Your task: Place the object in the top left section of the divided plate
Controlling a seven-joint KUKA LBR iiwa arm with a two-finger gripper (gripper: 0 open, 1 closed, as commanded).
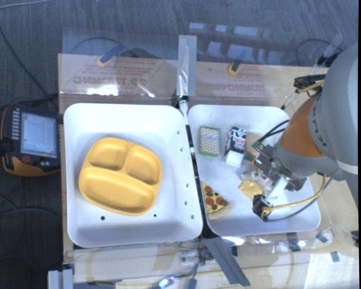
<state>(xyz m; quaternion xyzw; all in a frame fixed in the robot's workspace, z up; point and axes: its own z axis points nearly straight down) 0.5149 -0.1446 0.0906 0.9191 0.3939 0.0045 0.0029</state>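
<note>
A black and orange handheld pendant (30, 140) lies on the dark carpet (42, 17) left of the bench. Two clear panels (117, 71) with red lettering stand behind the bins, each with a yellow clip (233, 68) on it.

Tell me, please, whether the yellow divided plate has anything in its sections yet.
Empty. All three sections of the yellow divided plate in the left bin show bare yellow; the pizza slice toy lies in the right bin.

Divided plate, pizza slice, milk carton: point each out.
divided plate (120, 174), camera view, on the ridge above its long lower section.
pizza slice (214, 201), camera view, on its topped face.
milk carton (236, 144), camera view, on its printed side.
</note>
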